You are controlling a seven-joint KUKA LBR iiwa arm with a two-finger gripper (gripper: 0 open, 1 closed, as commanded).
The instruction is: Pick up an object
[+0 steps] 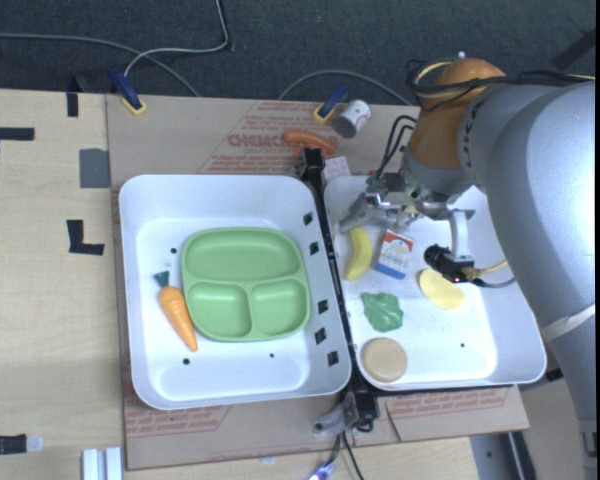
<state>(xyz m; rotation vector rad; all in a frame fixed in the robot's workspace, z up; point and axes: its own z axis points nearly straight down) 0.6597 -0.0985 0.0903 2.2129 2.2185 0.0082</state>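
Observation:
The right bin [504, 353] holds a yellow banana [358, 254], a small blue, white and red box [393, 255], a pale yellow lump [441, 291], a green leafy piece [382, 310] and a round tan bun [384, 359]. My gripper [380, 208] hangs low at the far end of this bin, just beyond the banana and the box, with nothing visibly in it. Its tips blend with the metal parts, so their state is unclear. In the left bin [140, 200] an orange carrot [177, 316] lies beside a green divided plate [245, 281].
The arm's grey body and orange band [450, 138] cover the right bin's far right side. Behind the bins on the cardboard lie an orange object [308, 140] and a small grey roll [352, 118]. Cables and blue clips [130, 96] run along the bench's back.

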